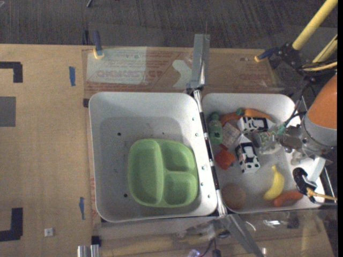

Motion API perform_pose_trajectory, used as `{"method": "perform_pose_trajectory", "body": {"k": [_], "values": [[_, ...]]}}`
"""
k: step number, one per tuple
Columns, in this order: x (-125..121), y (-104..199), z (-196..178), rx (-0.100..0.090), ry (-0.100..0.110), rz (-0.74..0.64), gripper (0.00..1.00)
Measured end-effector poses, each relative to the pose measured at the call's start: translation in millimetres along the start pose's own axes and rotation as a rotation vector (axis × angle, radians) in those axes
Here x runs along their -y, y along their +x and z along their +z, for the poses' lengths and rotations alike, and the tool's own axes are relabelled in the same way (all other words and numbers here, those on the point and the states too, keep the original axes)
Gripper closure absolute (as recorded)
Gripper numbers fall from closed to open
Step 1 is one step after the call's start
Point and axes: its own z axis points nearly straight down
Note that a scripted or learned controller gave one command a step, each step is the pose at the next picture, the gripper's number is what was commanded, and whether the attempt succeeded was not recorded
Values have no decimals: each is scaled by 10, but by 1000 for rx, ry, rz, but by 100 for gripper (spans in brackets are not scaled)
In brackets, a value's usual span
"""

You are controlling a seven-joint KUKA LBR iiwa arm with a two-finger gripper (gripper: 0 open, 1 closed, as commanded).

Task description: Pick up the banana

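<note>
Nearest the lens, the banana (pixel 275 183) lies in the right bin (pixel 278 99), low in that bin and just below and a little right of the claw (pixel 266 141). Its long axis runs nearly up and down the view, tilted slightly, with the upper tip pointing toward the claw and the lower end bending left. An orange carrot-like piece (pixel 288 197) touches its lower right side, and a brown round thing (pixel 234 195) sits well to the lower left of the claw. Whether the claw is clenched or released cannot be told. Two black-and-white cartons (pixel 248 158) lie just left of it. Far to its left, a green divided plate (pixel 162 172) rests in the left bin (pixel 107 111).
</note>
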Motion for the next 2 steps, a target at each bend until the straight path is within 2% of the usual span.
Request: {"method": "perform_pose_trajectory", "body": {"k": [1,2], "values": [[261,-63,151,-4,-4,-134,0],[254,-81,51,1,-6,-132,100]]}}
